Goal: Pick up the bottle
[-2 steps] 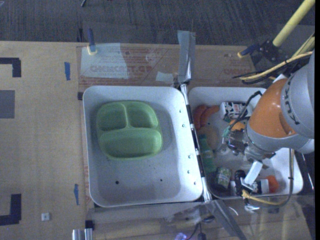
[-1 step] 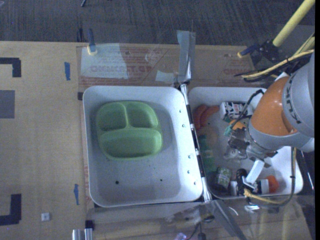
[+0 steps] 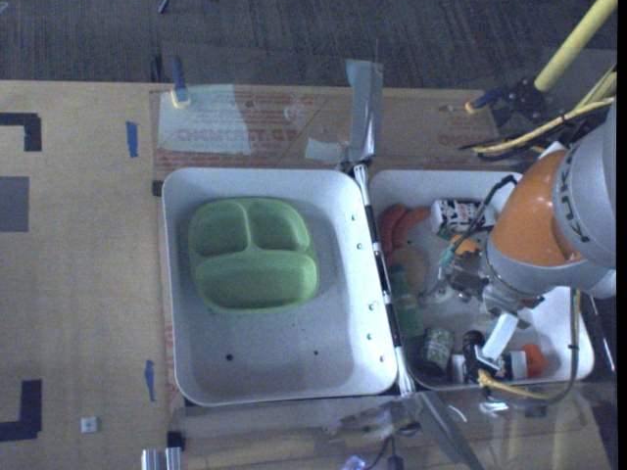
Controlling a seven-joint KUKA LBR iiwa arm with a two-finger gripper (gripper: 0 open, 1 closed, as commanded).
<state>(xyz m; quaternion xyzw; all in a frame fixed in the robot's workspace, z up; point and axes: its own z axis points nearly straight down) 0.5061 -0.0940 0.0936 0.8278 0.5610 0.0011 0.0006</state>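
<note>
1. The bottle [image 3: 516, 364] looked to be the white body with an orange-red cap, lying on its side in the right bin [image 3: 421, 176], at the corner nearest the camera on the arm's side.
2. The claw [image 3: 487, 345] was down inside the same bin, under the orange band of the arm [image 3: 534, 228].
3. Key relation: the bottle lay just beside the claw, toward the view's lower right. Whether they touched was not resolvable.
4. The bottle's long axis ran roughly left-right in the view, along the bin's near wall, with the cap end pointing right.
5. Whether the claw was apart or together could not be told, because the wrist and cables masked it. Nothing was visibly clamped in it.
6. A small green jar [image 3: 438, 346] stood just to the left of the claw and was the nearest neighbour likely to get bumped.
7. Judgement: the pick was not done yet. The next move probably needed a short shift toward the near-right corner and a grasp across the bottle's short axis. The close bin wall left little room on that side.
8. The left bin [image 3: 284, 355] on the desk [image 3: 78, 262] held a green plate [image 3: 253, 253], well apart from the claw and not relevant.
</note>
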